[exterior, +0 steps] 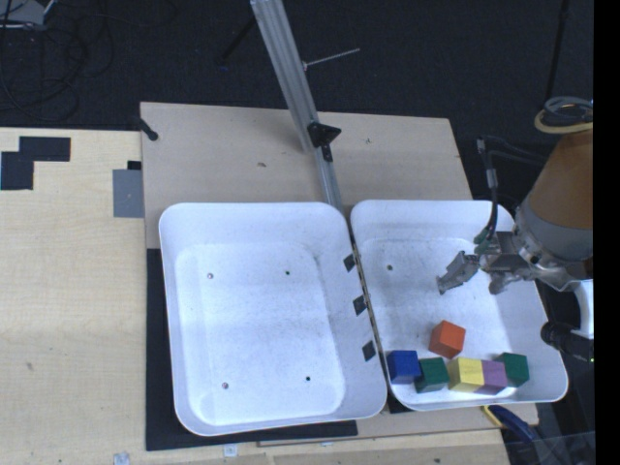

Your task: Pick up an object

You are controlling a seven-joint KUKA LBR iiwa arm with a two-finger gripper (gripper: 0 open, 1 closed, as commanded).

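Observation:
The right bin (407, 245) holds several coloured cubes. An orange cube (447, 338) lies alone near the middle. Along the front wall sit a blue cube (403, 364), a dark green cube (431, 374), a yellow cube (470, 372), a purple cube (494, 373) and a green cube (514, 367). My gripper (471, 281) hangs over the right part of this bin, above and behind the orange cube. It is open, with its grey fingers spread and nothing between them.
The left bin (252, 308) lies beside the right one, joined to it by black clips (359, 304). A slanted aluminium rail (295, 85) runs from the back down to the gap between the bins. The arm's orange band (572, 187) is at the right edge.

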